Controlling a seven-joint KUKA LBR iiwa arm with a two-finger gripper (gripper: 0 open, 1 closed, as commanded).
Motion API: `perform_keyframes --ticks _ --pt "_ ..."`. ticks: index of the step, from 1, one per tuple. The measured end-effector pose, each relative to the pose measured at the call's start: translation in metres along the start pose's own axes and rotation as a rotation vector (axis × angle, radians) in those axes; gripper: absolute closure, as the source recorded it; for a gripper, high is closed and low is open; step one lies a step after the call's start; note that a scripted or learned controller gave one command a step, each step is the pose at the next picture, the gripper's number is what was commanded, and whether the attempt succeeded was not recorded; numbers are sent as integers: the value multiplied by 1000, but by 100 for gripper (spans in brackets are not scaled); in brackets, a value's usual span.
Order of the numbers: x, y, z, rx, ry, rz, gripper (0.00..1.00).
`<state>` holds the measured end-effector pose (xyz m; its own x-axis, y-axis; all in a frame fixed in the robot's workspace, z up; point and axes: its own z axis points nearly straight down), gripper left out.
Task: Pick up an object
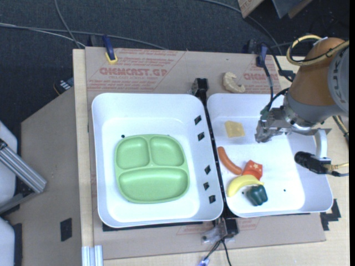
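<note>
**Line up on one item before you drop in**

Your end effector (265, 134) is hovering in the right bin (294, 201), a bit to the right of the pale yellow block (234, 129). From this angle I honestly can't tell how far apart its tips are, and nothing looks to be caught in it.

Taking that yellow block as the reference: it sits on its own, clear of everything else, so I'd say it's your easiest grab. Below it lies the orange sausage-shaped piece (229, 160), and further down from that there's a tight clump: red piece (253, 168), banana (242, 185), dark green pepper-looking thing (257, 195), all touching or nearly so. Going for the clump probably just shoves stuff around.

So slide left over the block, centre it, then descend straight.

The green divided tray (151, 168) is way off left in the other bin (105, 148), and the beige lump (233, 82) sits on the bench above the block. Ignore both.
</note>
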<state>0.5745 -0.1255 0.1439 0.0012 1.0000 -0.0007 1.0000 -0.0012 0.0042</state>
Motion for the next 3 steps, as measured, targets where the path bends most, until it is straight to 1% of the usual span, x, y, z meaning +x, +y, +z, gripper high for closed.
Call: perform_keyframes --ticks 1,2,3 --pt "2 -3 -63 -2 0 -2 100" --pt "2 -1 -115 -2 0 -3 100" --pt "53 16 -119 1 2 -7 100"
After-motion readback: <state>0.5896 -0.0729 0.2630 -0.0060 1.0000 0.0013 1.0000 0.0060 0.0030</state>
